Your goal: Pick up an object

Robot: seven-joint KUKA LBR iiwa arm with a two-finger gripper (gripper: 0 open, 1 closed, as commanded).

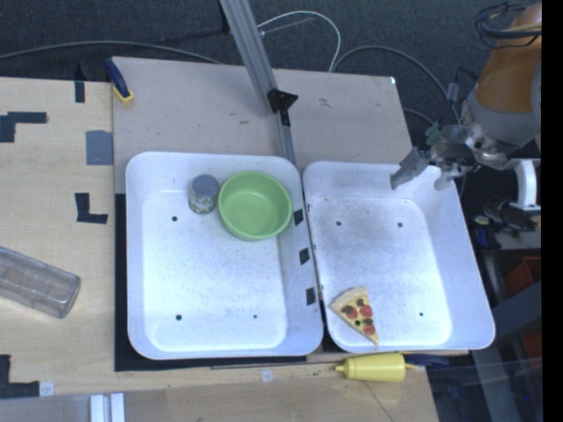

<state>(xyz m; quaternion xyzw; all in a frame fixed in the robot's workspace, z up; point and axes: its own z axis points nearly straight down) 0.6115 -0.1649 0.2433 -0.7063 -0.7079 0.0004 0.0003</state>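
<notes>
**Robot arm paused at bin's far corner, objects lay untouched below**

The grey arm with its orange band [515, 60] entered from the upper right of the frame, its gripper [413, 172] poised over the upper right corner of the right bin [457, 262]. Whether the gripper was open or closed could not be told from this angle; nothing was seen between its tips.

A toy pizza slice [356, 311] lay in the lower left part of the right bin, near the lower rim and well apart from the gripper. In the left bin [149, 315], a green bowl [255, 205] sat upright toward the upper right, with a small grey-topped can [203, 193] just beside it on its left.

A yellow bottle [374, 367] lay on its side on the bench, just below the right bin's lower edge. At the left of the frame, a clear plastic container [35, 281] rested on its side on the wooden surface, well apart from both bins. A metal post [251, 42] slanted down from the top centre of the frame toward the gap between the bins, and a blue-and-yellow clamp [119, 82] sat at the upper left corner of the board under the bins. Thin cables [308, 18] looped across the dark floor at the top of the frame.
</notes>
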